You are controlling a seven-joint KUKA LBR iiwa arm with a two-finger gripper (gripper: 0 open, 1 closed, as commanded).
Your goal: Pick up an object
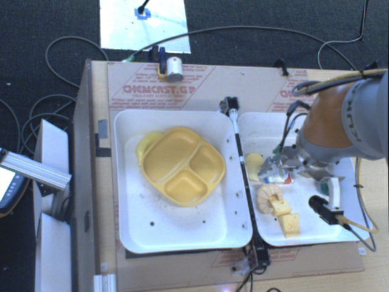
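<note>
Gripper (271, 169) sits low in the right bin (267, 135), in its left half, w/ the arm (340, 117) coming in from the right. Whether it's spread or pressed together: can't tell, too cluttered and blurred at the tip.

Closest thing is a small red-and-white item (281, 177), right at the gripper's lower right edge, touching or nearly so. Can't tell if it's pinched or just lying on the bin floor. It looks flat and crumpled, w/ a hint of blue; too small to make out more.

3 other kinds of thing lie nearby in the same bin:
- pale yellow piece (253, 161), rounded, just left of the gripper, by the divider betw. the 2 bins.
- tan ridged piece (268, 194), roundish, just below the gripper.
- 2 yellow blocks, 1 smaller (281, 207) touching the tan piece's lower right, 1 larger (291, 224) just beyond it, near the bin's front wall.

Left bin (140, 224) holds a yellow divided plate (182, 163) w/ 3 compartments, well apart from the gripper.
</note>
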